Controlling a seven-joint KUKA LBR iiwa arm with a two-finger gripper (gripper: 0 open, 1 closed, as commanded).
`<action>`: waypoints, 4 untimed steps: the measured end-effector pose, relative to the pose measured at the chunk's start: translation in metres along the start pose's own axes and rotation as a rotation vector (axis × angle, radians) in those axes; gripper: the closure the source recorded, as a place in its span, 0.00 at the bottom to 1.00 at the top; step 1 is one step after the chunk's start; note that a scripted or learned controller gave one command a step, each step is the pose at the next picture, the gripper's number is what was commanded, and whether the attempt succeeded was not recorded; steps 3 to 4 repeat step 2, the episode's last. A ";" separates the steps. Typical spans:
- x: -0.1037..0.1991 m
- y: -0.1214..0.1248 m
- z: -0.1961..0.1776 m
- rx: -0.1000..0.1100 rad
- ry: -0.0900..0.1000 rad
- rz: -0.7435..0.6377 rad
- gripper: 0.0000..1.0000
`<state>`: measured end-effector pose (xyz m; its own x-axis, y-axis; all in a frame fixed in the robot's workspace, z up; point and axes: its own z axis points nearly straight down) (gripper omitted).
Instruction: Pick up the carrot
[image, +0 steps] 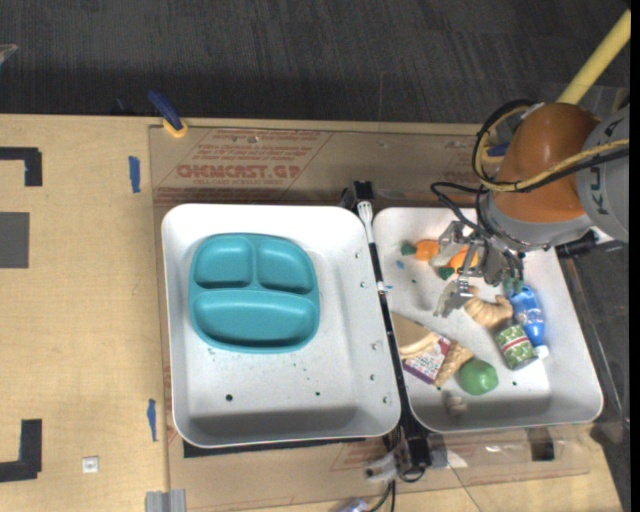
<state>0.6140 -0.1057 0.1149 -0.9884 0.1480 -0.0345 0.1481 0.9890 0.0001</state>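
Cardboard-covered bench (80, 330) bears left bin (190, 400), right bin (570, 390) side by side.

Arm (545, 165) reaches in from right, orange band above wrist, gripper (470, 268) pointing down, low over the right side.

My gripper (470, 268) hangs low in the right bin (575, 395), right at the carrot (436, 250) near the far wall. Nearer lie a blue bottle (529, 313), a green ball (478, 377) and a can (515, 346). The left bin (190, 400) holds a teal divided plate (254, 291).
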 end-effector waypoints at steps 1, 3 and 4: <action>-0.004 -0.004 0.026 -0.001 0.023 0.094 0.00; -0.008 -0.003 0.011 -0.001 0.008 0.093 1.00; -0.008 -0.003 0.011 -0.001 0.008 0.093 1.00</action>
